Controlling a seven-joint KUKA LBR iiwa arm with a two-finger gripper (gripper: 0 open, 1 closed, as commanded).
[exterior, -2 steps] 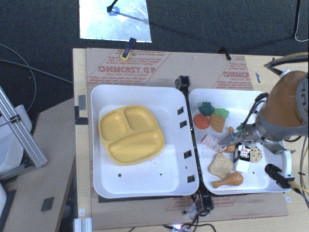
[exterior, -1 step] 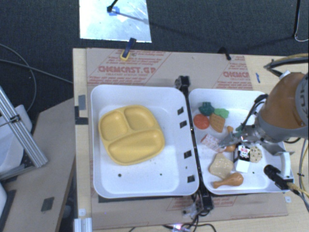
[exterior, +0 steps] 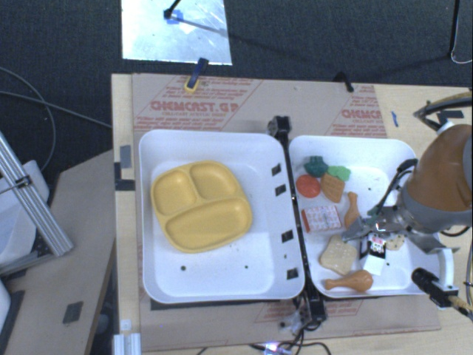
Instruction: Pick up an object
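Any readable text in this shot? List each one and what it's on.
"CHEMCAST", then what looks like "G P": red print on the cardboard behind the left bin.
"CHEMC", the rest blurred: red print on the same cardboard, behind the right bin.
Card in the right bin: red print, too small to read.

1. A dark carpet floor (exterior: 59, 28) covers the far side and the left.
2. On it, at the far side, lies a shiny silver sheet (exterior: 177, 21) catching light.
3. A pale bench (exterior: 122, 109) carries brown paper (exterior: 222, 106) printed "CHEMCAST GP".
4. At the left, an aluminium rail (exterior: 33, 198) slants over a lower tan tabletop (exterior: 85, 220).
5. Thin black cables (exterior: 50, 117) curve across the carpet at the left.
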